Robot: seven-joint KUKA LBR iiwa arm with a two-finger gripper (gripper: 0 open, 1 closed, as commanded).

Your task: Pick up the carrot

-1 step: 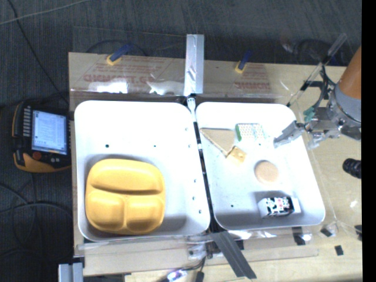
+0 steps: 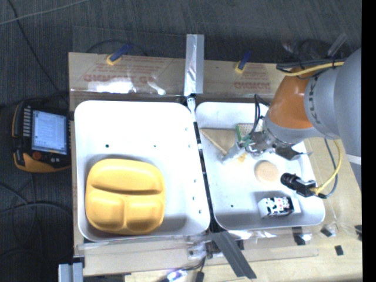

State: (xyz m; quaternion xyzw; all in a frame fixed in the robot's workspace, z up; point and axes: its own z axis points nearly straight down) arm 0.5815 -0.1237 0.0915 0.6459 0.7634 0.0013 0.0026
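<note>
The desk carries two shallow white bins side by side. The grey arm, with its orange band, reaches in from the right over the far right corner of the right bin. The left bin holds one big yellow moulded block that lies in its near left part.

Left of the desk, on the dark floor, lies a handheld control unit with a lit screen.

In the right bin, the gripper hangs low near the bin's middle, toward the far side. Whether it is open or closed cannot be told, and nothing can be seen in its hold. The carrot seems to be the pale tapered piece on the bin floor just left of the gripper, with a green patch near its broad end. A round tan disc lies near the gripper on its near side. Further toward the near right corner sits a small black-and-white item.
</note>
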